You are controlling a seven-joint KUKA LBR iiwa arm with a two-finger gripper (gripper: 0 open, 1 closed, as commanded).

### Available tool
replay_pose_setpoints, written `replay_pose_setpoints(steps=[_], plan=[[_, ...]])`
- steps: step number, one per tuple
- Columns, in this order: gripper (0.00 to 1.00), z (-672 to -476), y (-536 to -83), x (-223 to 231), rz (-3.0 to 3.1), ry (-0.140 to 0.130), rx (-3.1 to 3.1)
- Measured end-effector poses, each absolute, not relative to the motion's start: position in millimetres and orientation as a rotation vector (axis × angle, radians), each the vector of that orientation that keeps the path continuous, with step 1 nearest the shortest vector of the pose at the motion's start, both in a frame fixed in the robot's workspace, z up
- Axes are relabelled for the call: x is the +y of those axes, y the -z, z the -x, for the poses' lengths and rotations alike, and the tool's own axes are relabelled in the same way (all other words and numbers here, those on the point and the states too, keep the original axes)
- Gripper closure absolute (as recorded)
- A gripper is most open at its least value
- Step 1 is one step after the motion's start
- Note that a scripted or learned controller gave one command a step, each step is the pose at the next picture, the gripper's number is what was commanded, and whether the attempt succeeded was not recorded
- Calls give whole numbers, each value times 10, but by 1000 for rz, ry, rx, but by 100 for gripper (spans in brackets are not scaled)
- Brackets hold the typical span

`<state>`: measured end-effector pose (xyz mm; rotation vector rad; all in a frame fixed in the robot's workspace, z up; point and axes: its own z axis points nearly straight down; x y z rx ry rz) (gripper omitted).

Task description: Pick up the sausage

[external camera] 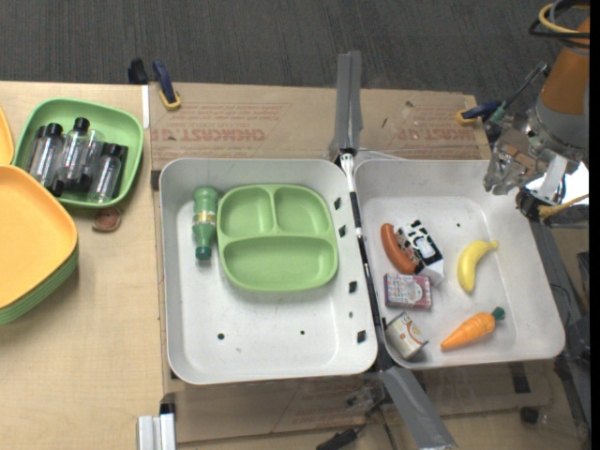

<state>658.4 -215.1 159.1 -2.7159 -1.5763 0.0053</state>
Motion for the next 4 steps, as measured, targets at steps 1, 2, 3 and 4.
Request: replay_pose_setpoints(steps=[1, 2, 3, 4], plan=[[100, -6584, -1677, -2149, 2714, -10, -1581], [100, -6483, -2149, -2146, 2853, -3, -1317], [100, -6037, -2512, -2114, 3022, -7, -850], [100, -6445, -2467, -2213, 3046, -7, -765]])
